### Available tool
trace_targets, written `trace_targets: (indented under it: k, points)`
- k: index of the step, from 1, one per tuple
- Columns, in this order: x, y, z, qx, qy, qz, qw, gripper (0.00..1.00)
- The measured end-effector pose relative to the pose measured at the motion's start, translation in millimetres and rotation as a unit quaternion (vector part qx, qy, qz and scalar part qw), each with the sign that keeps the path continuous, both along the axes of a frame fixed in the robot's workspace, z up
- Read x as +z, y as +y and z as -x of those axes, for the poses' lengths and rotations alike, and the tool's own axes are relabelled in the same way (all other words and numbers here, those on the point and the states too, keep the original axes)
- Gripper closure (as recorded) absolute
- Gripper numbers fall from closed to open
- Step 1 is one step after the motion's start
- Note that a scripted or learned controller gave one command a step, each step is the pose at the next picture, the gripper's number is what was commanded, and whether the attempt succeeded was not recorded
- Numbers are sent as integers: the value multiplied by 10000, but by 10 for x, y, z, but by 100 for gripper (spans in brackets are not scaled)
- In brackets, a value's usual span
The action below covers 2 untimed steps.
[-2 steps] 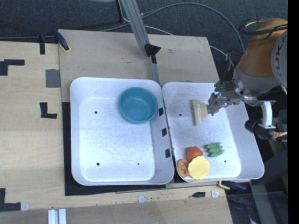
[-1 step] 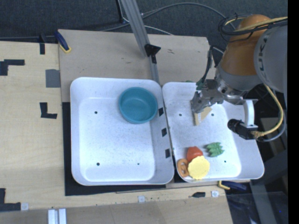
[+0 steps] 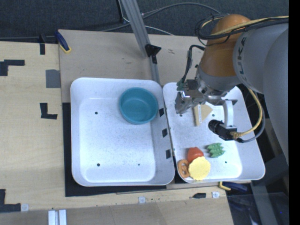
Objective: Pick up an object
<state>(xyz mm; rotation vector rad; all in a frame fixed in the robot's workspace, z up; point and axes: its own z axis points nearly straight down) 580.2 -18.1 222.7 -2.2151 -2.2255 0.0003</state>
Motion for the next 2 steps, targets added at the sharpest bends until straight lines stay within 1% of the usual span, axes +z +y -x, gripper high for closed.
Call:
trace_targets:
  k: [1, 2]
  points:
    - [-36, 524, -33, -1, -2, 0, 10000, 100]
    - [-81, 1041, 47, 0, 0, 1, 10000, 100]
